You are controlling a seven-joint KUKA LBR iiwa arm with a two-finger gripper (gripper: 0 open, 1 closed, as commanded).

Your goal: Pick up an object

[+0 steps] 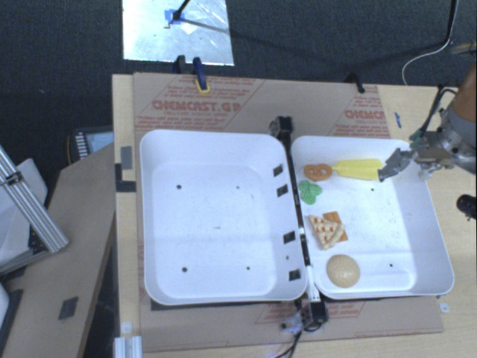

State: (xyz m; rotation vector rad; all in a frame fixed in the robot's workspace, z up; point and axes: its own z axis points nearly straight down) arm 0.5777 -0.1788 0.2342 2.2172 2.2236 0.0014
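Red lettering reading "CHEMCAST" is printed, repeated and partly upside down, on the brown protective sheet [223, 99] that is laid under both bins; the characters following the word cannot be made out reliably. No other writing can be read.

Two shallow white bins of smooth, glossy moulded plastic with rounded corners are set side by side, joined along the middle by a dark strip with clips. Small dark specks are noted on the floor of the left bin [216, 215].

In the right bin [432, 259] five items are recorded. A long yellow piece [358, 169], smooth and banana-like, lies near the far wall. Just beside its left end an orange-brown ring-shaped piece [318, 172] is seen. A small green leafy shape [310, 192] lies near the dividing wall. A tan, grid-patterned waffle-like piece [328, 230] lies at mid-bin, and a rounded beige bun-like lump [343, 270] lies nearest the front.

The gripper [391, 166] is positioned at the right end of the yellow piece. Nothing is seen grasped, and the state of the fingers cannot be determined.
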